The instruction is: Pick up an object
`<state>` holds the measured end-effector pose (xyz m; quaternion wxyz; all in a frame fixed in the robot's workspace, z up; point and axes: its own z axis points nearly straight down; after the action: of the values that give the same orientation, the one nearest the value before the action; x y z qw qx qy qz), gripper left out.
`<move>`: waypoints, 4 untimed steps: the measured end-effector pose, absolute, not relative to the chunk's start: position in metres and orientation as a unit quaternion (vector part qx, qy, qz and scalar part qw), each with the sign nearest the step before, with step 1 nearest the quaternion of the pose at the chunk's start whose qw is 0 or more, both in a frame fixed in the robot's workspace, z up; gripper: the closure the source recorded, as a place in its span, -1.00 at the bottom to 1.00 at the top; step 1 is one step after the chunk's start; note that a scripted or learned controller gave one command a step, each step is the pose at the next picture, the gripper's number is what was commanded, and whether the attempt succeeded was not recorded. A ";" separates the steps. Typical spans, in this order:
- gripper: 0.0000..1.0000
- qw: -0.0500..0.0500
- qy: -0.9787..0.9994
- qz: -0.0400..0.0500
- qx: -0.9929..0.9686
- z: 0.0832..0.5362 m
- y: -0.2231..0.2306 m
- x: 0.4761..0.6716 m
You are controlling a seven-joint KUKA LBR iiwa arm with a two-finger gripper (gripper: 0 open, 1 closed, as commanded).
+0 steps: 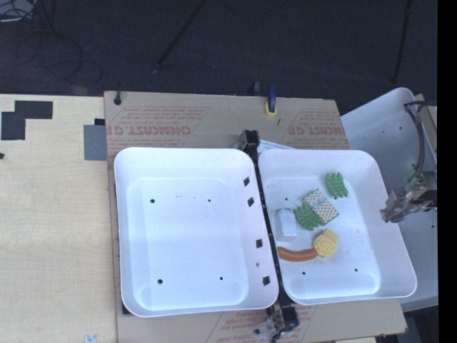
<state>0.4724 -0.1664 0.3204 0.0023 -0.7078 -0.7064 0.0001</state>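
Observation:
The right bin holds several small objects. Near its far right lies a green ridged piece. A checkered block rests against a second green piece. A white block sits close to the divider. A yellow knobbly piece touches one end of an orange sausage shape. My gripper hangs just outside the right bin's right rim, away from all the objects, small and dark in this view.
The left bin sits beside the right one, with black clips along the shared divider. Both rest on a cardboard sheet. A grey metal plate stands at the right rear.

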 end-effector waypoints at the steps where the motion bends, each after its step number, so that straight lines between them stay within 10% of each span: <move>1: 1.00 -0.001 -0.711 -0.003 -0.703 0.381 -0.075 0.477; 2: 1.00 0.005 -0.709 0.004 -0.705 0.284 -0.007 0.507; 3: 1.00 0.004 -0.705 0.005 -0.709 0.227 -0.060 0.473; 4: 1.00 -0.004 -0.710 -0.006 -0.704 0.343 0.016 0.547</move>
<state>0.5473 0.0162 0.3433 -0.0039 -0.7039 -0.7103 -0.0055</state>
